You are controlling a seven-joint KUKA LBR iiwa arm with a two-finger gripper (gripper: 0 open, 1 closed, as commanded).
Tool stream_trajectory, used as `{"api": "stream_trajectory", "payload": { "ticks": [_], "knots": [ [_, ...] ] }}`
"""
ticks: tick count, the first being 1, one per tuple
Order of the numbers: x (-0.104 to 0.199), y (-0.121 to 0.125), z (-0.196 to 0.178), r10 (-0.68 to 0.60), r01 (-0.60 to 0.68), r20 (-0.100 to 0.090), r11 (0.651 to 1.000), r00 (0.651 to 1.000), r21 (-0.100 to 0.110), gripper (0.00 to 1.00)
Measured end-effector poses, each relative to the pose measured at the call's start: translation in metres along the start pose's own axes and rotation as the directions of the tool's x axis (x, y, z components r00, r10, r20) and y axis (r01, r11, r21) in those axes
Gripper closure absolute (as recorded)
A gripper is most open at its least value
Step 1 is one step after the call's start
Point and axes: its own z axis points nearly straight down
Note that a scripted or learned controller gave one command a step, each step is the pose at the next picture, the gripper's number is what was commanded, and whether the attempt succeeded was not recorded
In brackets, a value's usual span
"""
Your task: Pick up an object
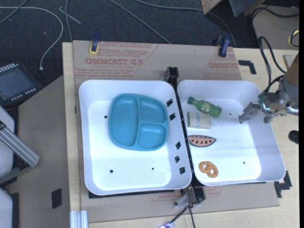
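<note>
Gripper (257, 114) parked over the right bin (266, 141), open and empty

Toys sit along the bin's left wall, bottle (204, 106) nearest, so it's a sideways reach.

The two bins (223, 172) are looking like smooth, slightly glossy white plastic. The blue plate (138, 121) at nine o'clock is showing a matt plastic surface. The bench (142, 56) is appearing as rough cardboard.
</note>
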Motion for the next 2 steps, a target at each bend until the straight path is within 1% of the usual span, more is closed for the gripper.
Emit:
{"api": "stream_trajectory", "payload": {
  "ticks": [1,2],
  "knots": [
    [-0.004,0.001,0.044,0.0,0.0,0.0,1.0,1.0,-0.001,0.0],
    [-0.002,0.001,0.094,-0.002,0.002,-0.003,1.0,1.0,-0.001,0.0]
  ]
}}
